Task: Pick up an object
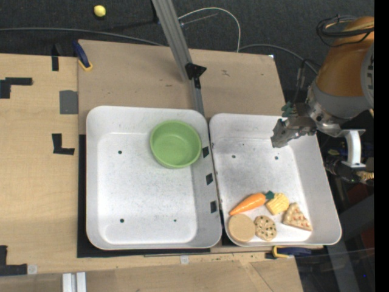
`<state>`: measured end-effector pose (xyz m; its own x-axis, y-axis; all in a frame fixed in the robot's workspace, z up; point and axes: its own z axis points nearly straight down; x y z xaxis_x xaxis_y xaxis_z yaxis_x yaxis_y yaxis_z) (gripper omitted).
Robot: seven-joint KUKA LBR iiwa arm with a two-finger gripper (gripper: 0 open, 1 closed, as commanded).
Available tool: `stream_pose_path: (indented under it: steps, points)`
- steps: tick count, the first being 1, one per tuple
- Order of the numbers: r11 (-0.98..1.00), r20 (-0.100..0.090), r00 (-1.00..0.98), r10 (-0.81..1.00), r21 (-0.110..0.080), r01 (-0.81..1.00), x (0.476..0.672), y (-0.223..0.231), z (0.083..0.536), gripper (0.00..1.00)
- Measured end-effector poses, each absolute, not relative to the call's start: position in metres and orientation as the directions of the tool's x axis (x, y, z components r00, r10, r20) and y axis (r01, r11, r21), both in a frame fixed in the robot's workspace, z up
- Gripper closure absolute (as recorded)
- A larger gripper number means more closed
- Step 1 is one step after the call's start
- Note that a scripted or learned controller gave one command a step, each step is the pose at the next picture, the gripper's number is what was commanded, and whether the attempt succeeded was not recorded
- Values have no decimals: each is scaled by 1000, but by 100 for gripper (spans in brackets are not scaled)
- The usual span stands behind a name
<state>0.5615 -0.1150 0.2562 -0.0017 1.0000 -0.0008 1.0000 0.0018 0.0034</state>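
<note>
Camera view: gripper (281, 137) over right bin (316, 163) upper edge, nothing in it — candidate carrot (247, 204) near front edge. Descend centred, straddling its narrow width, clear of the corn (277, 202).

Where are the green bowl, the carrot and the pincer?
Bowl (175, 143), camera view, middle of its inside.
Carrot (246, 204), camera view, middle of its orange body.
Pincer (281, 136), camera view, its dark tip over the right bin.

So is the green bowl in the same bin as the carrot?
No, the bowl sits in the left bin, the carrot in the right bin.
</note>
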Motion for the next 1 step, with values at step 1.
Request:
stream_pose_path:
  steps: [1]
  points:
    - [7,2,-7,1000,0,1000,566,-57,260,100]
